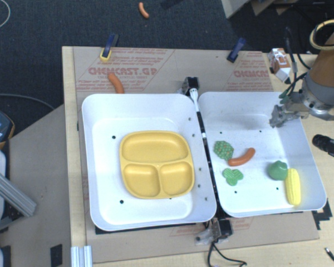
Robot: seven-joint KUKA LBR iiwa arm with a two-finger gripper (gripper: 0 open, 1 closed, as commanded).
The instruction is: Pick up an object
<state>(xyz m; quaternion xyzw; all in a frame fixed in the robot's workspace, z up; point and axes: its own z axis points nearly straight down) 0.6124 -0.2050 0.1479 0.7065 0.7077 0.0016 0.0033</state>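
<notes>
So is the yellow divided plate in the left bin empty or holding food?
Empty: the yellow plate shows three bare compartments, nothing lying in any.

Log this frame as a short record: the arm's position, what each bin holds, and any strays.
hand: over right bin's far right corner, nothing seen held
left bin: yellow divided plate
right bin: two broccoli pieces, sausage, green pepper, corn cob
strays: sausage on board, another on floor
</notes>
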